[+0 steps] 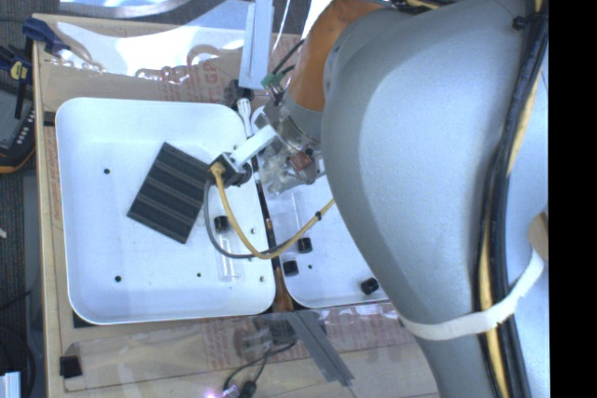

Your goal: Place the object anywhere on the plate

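Observation:
A dark grey ribbed rectangular plate (171,192) lies tilted in the left bin (93,135), a little left of its middle. My gripper (278,165) hangs over the divide between the two bins, just right of the plate, with the orange-banded wrist above it. The big grey arm hides most of the right bin (322,289). Nothing can be made out between the gripper's tips. A faint clear shape (228,267) lies near the left bin's front right corner.
Small black pieces (290,268) (369,286) sit in the visible front strip of the right bin, and another (221,224) lies right of the plate. A yellow cable (244,247) loops over the left bin's right side. Cardboard and foil border the back.

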`<move>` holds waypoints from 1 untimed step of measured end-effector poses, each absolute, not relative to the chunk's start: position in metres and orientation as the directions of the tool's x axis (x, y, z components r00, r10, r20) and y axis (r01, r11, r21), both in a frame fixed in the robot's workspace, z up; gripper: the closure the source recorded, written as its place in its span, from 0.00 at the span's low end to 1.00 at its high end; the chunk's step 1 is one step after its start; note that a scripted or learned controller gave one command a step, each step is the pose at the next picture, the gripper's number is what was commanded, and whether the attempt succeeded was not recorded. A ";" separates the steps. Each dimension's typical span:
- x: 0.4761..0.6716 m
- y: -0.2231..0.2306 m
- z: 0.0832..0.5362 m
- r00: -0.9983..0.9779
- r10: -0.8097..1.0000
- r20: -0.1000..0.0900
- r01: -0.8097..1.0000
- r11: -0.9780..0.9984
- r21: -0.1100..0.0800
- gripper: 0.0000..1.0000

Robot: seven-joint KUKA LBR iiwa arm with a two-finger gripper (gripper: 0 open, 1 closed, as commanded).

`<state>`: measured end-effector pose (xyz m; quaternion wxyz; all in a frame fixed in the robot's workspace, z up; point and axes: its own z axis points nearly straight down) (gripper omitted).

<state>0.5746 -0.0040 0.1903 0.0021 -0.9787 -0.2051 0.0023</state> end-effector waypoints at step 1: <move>0.576 -0.043 0.191 0.978 0.208 -0.003 0.208 -0.978 -0.003 1.00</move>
